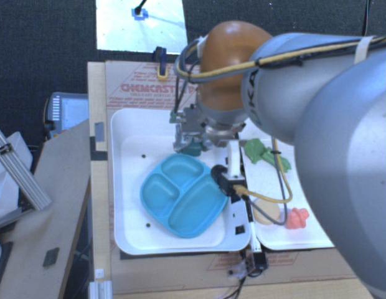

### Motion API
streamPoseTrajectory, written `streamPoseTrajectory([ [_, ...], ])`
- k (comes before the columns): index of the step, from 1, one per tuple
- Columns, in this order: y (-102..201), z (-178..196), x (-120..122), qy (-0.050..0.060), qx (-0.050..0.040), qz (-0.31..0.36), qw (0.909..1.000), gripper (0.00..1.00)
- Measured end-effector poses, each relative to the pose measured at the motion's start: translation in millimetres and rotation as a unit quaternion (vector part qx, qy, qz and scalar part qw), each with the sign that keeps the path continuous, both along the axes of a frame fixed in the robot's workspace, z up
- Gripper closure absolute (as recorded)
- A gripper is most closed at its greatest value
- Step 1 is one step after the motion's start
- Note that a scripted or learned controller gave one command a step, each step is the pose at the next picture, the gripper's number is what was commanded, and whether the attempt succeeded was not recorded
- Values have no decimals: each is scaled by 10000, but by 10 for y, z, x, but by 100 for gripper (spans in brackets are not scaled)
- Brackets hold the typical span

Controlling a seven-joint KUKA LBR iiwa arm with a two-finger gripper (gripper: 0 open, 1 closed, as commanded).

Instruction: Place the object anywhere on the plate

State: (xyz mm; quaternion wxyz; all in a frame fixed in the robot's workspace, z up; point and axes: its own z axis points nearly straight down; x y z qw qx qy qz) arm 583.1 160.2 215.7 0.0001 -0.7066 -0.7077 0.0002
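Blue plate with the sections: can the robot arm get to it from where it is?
Probably yes. The gripper hangs just over the far edge of the blue sectioned plastic plate in the left white bin, and nothing lies on the plate to block it.

The bench holds 2 white bins [127, 167], 1 blue plate [180, 195] with 3 compartments, 1 green toy [263, 152], 1 pink toy [297, 218], 1 tan round piece [266, 212] and 1 grey arm [317, 104].
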Motion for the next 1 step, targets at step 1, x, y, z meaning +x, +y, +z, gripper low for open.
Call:
streamPoseTrajectory([
  [1,0,2,1,-3,2,-3,10000,0],
])
